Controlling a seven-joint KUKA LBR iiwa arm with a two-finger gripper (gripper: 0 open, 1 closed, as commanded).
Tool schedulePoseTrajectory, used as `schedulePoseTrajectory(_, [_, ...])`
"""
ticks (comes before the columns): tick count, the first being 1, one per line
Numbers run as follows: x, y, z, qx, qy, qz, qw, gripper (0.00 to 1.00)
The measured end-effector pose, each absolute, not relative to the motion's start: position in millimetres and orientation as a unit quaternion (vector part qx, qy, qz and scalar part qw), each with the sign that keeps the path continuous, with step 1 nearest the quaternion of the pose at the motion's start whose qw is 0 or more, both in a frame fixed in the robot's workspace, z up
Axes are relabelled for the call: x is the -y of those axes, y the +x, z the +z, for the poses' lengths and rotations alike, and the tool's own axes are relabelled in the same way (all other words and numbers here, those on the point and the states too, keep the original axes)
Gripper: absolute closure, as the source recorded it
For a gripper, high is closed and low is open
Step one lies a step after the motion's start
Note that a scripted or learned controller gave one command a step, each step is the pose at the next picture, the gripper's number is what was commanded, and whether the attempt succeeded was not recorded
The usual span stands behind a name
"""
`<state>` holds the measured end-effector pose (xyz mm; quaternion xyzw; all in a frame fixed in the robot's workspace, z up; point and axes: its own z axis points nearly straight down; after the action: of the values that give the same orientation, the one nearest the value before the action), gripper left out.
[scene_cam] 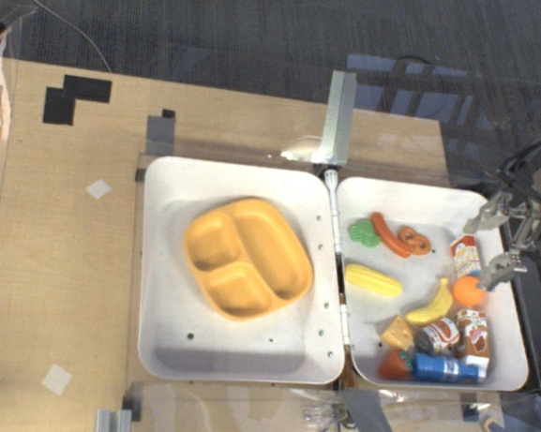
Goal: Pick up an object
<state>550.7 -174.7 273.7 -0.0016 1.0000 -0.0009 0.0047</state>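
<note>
**Gripper poised over the crowded right bin, holding nothing**

At the left of the frame the wooden bench [50, 266] carries a few black tape marks near its upper left corner. The left bin [161, 342] holds a yellow divided plate [246, 255], sitting a little tilted in the middle.

Past the metal divider [338, 122] comes the right bin [441, 199], and that is where the clutter is. Near its upper left lie a green toy vegetable [364, 233] and, touching it, a red sausage [388, 233] with a pretzel [414, 240] just beside. Below them is a yellow corn cob [371, 281], on its own. Toward the lower right things bunch up: a banana [431, 307], a cheese wedge [396, 333], a red piece [394, 365], a blue bottle [447, 369] lying flat, a small can [437, 336] and a carton [474, 334], all packed close or touching. An orange [468, 291] rests beside the banana's upper end, with a small red-and-white carton [465, 256] just above it.

The gripper [494, 244] hangs over the bin's right side, its fingers spread wide with nothing between them; the lower fingertip is right beside the orange and the small carton sits under the gap.
</note>
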Motion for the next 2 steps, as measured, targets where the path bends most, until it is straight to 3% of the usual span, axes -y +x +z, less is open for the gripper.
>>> schedulePoseTrajectory(1, [116,566.3,140,-0.996,-0.089,0.0020,-0.001,0.00])
schedulePoseTrajectory(2, [130,567.4,148,-1.000,-0.020,-0.0002,0.004,0.00])
